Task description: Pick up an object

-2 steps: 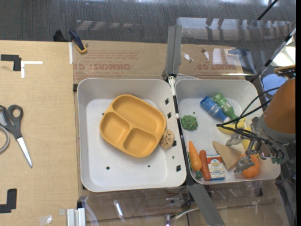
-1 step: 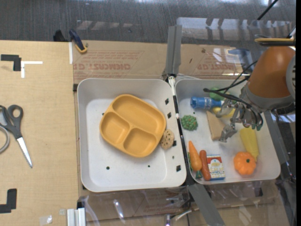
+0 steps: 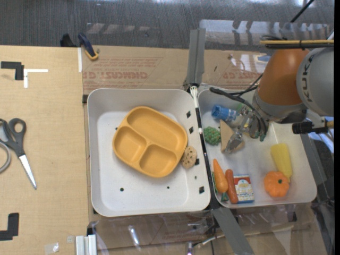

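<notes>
Left bin: one yellow-orange divided tray, tilted askew, with a cookie touching its right edge. Right bin: green broccoli, two carrots side by side, small carton, orange pumpkin, yellow corn, blue bottle — all loose. Gripper low over a tan wedge-shaped piece near the broccoli. Bench at left: scissors.

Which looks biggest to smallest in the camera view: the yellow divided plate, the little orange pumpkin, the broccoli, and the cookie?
1. Yellow divided plate, by far the largest.
2. Orange pumpkin.
3 and 4. Broccoli and cookie look about alike; I would not rank them.
</notes>
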